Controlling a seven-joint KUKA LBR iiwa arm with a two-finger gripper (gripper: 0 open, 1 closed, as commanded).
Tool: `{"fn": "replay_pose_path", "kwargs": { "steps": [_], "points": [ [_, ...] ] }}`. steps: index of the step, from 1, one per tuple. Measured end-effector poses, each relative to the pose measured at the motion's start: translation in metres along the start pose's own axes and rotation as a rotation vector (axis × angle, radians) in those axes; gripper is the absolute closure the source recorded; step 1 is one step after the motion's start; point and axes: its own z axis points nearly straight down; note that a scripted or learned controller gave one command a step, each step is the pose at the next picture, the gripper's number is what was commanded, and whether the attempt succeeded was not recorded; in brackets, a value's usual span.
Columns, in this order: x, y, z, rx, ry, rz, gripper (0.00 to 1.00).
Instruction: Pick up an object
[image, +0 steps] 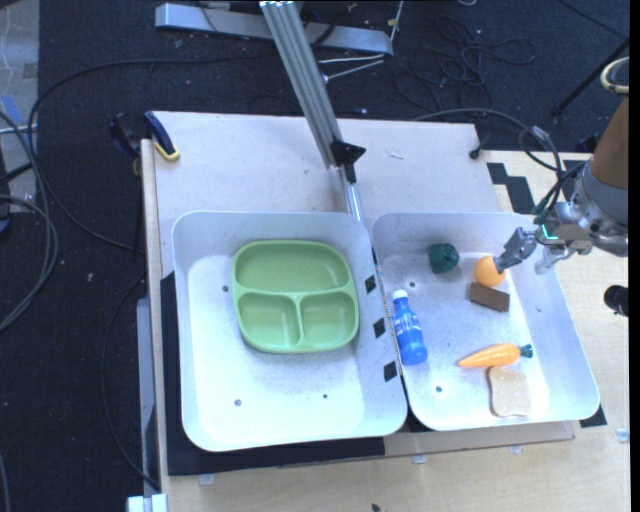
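Toast slice (510, 392) is seen lowest in the right bin (570, 340). Just left of the gripper (524, 250) sits the orange ball (488, 271); the gripper's state cannot be told.

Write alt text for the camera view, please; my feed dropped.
The gripper hangs over the right bin, beside an orange ball and brown block. That bin also holds a green lump, blue bottle, carrot and bread slice; the left bin holds a green tray.

We see our grey arm reaching in from three o'clock, its two-finger gripper (522, 250) pointing toward nine o'clock.
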Motion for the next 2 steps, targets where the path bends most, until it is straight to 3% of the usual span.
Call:
{"fn": "replay_pose_path", "kwargs": {
  "steps": [1,2],
  "points": [
    [0.0,0.001,-0.002,-0.004,-0.001,-0.001,0.0],
    [-0.005,-0.007,0.053,-0.001,0.0,0.001,0.0]
  ]
}}
